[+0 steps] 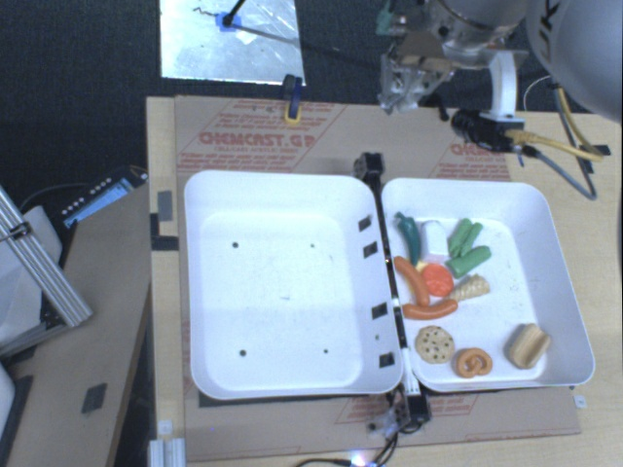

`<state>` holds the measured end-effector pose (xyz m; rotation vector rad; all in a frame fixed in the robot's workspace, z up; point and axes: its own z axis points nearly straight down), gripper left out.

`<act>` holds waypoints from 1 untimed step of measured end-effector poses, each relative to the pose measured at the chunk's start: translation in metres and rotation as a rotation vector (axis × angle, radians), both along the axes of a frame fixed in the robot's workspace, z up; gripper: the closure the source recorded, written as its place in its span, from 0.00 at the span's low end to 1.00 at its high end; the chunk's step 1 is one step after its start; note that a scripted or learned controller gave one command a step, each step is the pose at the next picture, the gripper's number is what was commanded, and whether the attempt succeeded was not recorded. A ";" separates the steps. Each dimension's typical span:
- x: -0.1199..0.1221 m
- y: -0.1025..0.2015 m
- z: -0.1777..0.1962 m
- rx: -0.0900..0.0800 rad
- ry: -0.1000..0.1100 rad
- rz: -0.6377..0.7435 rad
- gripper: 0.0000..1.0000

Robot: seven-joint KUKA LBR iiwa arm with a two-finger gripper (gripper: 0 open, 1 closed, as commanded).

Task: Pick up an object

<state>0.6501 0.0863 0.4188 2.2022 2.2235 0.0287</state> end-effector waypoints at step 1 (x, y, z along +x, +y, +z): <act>-0.007 0.071 -0.067 -0.002 0.025 0.001 1.00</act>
